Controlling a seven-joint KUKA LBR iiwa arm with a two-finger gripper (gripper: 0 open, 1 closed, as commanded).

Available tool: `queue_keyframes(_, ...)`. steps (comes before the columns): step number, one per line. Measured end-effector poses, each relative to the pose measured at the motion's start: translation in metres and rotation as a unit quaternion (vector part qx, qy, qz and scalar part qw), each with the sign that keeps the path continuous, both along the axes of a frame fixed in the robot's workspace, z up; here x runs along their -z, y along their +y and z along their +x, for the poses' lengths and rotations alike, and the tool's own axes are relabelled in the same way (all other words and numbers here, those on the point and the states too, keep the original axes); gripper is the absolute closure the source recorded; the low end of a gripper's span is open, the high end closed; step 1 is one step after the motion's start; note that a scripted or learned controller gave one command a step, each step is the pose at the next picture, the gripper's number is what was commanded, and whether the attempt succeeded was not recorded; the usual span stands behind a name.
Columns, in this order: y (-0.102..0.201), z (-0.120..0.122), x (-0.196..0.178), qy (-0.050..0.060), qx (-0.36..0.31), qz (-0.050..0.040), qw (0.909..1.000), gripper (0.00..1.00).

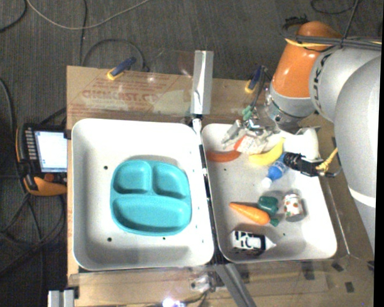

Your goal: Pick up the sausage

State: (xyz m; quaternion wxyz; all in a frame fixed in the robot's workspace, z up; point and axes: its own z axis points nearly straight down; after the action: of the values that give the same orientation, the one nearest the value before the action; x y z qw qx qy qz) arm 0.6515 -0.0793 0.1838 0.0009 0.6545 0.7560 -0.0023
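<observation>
Here, a grey arm with an orange band reaches in from the right, and its pincer (pixel 246 134) hangs low over the far left corner of the right-hand shallow white bin (pixel 324 249). Whether the pincer is spread or pressed together, I cannot tell; pale clutter blurs it.

The sausage (pixel 222 156), a short reddish-orange curved link, lies just below and to the left of the pincer, close against the bin's left wall. No part of it shows between the fingers.

Just right of the pincer sits a yellow banana (pixel 267 156), with a small blue-capped bottle (pixel 275 171) below that. Further toward the viewer lie an orange carrot (pixel 249 213), a green block (pixel 269 203), a speckled white cup (pixel 293 206) and a black-and-white packet (pixel 248 241).

The left bin (pixel 84 177), well apart, holds a turquoise divided plate (pixel 151 197).

The likely trouble: the sausage hugs the wall, so a finger may strike the rim, or the pincer may shut on air. It could also nudge the link away or catch the banana instead.
</observation>
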Motion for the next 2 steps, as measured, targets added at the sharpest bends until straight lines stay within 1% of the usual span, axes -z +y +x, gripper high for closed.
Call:
queue_keyframes(1,-0.031,0.016,0.061,0.0,0.084,0.0014,0.9964,0.0)
queue_keyframes(2,-0.021,-0.004,0.083,-0.017,0.055,-0.0004,0.9984,0.0)
